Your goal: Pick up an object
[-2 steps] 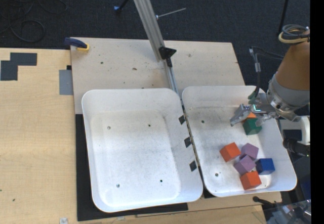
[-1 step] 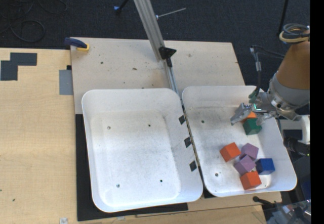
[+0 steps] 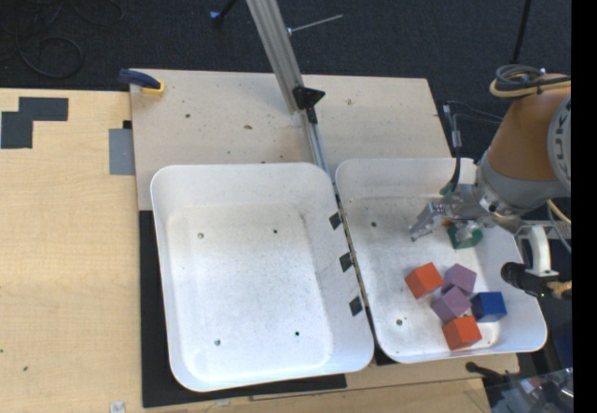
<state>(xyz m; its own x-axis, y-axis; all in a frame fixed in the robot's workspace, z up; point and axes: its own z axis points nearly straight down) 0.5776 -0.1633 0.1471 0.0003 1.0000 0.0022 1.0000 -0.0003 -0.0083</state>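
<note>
Two shallow white plastic bins (image 3: 242, 369) sit on a pale wooden bench (image 3: 233, 117); gripper (image 3: 448, 223) state unclear above the right bin's coloured blocks (image 3: 455, 295).

Two bins are sitting side by side on the desk (image 3: 224, 122). In the right bin (image 3: 392, 187), five blocks (image 3: 454, 301) are clustering near its front right corner, some touching. The pincer (image 3: 446, 220) is hanging over that bin, just behind the blocks. The left bin (image 3: 187, 215) is lying beside it, their edges meeting.

Lab: robot arm (image 3: 527, 145), white bins (image 3: 244, 374)
</note>
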